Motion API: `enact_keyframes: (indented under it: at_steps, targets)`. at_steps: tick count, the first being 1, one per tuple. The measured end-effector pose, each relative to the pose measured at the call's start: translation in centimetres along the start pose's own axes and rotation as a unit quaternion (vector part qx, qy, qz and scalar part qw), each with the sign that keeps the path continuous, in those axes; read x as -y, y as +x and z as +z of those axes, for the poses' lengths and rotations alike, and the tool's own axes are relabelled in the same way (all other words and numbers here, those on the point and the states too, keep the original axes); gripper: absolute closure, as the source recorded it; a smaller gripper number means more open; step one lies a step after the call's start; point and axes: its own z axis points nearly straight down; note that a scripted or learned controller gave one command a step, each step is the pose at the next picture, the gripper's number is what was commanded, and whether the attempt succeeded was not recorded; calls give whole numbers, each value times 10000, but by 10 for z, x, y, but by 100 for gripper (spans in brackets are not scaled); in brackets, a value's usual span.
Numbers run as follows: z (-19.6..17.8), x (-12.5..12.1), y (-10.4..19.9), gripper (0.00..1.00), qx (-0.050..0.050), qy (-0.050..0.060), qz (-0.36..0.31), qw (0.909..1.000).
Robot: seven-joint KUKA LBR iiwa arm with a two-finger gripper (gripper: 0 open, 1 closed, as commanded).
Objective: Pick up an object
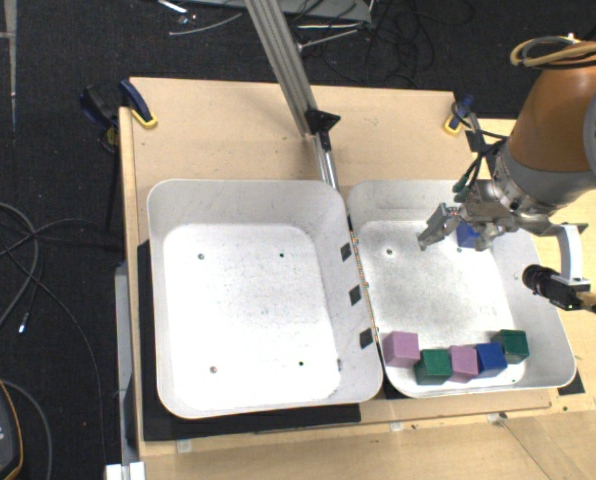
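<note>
Over the right shallow white bin | end effector hangs above a small blue block, grip state unreadable | step: grasp attempt | next: lift, check block comes free of bin floor

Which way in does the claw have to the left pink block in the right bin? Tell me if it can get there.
Probably yes. The claw hangs over the far end of the right bin; the pink block sits at the near end, top and left side uncovered. A green block crowds its right side.
</note>
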Motion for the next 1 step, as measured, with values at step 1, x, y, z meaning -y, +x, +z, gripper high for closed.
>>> enact_keyframes:
  at_steps: [1]
  targets:
    - [-37,0,-58,0,22,-23,26,10000]
